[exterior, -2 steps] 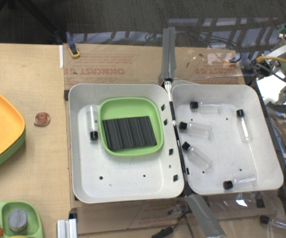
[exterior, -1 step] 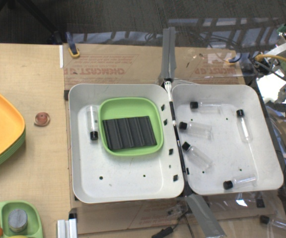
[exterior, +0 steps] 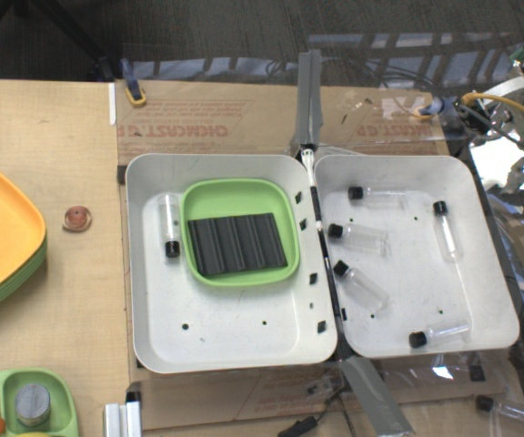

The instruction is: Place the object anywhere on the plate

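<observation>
Left bin point(exterior: 153, 326) holding green plate point(exterior: 196, 209) at 12 o'clock as drop target. Arm point(exterior: 509, 116) parked at 2 o'clock, off the bins; gripper state impossible to tell. Likely object, vial point(exterior: 169, 228), lying just beside plate at 9 o'clock, not yet on it.

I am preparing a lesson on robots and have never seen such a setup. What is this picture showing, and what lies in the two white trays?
One fixed camera looks down at a slant on a bench with two shallow white bins. The left bin holds a green plate with a dark ribbed pad on it, and one clear black-capped tube beside the plate. The right bin holds five similar tubes, such as this one, lying scattered. Any of these may be the object meant for the plate. Orange plates sit on the wooden table at far left.
</observation>
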